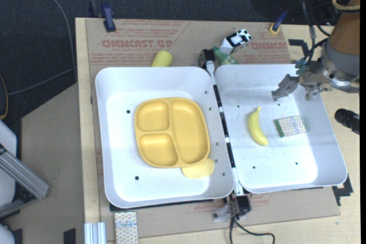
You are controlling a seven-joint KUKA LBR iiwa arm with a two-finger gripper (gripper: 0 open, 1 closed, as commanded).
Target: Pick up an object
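A yellow banana (257, 127) lies in the middle of the right bin (320, 171). Just right of it rests a small green-and-white sponge (289, 126). My gripper (298, 89) hangs over the far right part of that bin, above and behind the sponge. Its fingers are spread open with nothing between them. The grey arm with its orange band (346, 37) comes in from the right edge.
The left bin (111, 123) holds a yellow divided plate (171, 131) with a pale yellow piece (198, 169) at its near edge. Behind the bins on the board lie a yellow cylinder (162, 58) and a black-and-white toy (237, 39). Blue clamps (107, 17) grip the board's far edge.
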